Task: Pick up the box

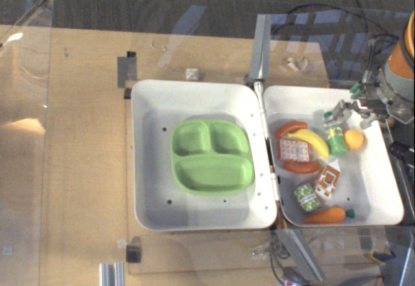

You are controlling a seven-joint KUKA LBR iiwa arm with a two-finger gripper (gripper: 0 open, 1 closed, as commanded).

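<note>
Carrot [326, 215] sits by the right bin's [382, 187] near edge; just beyond, the box [327, 181] lies tilted beside a green cube [305, 196], untouched. Over the far right corner hovers the tool [352, 111], grip unreadable, above a green bottle [336, 139].

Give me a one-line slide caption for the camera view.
Gripper hovers over the right bin of toy food and boxes; green divided tray sits in the left bin.
</note>
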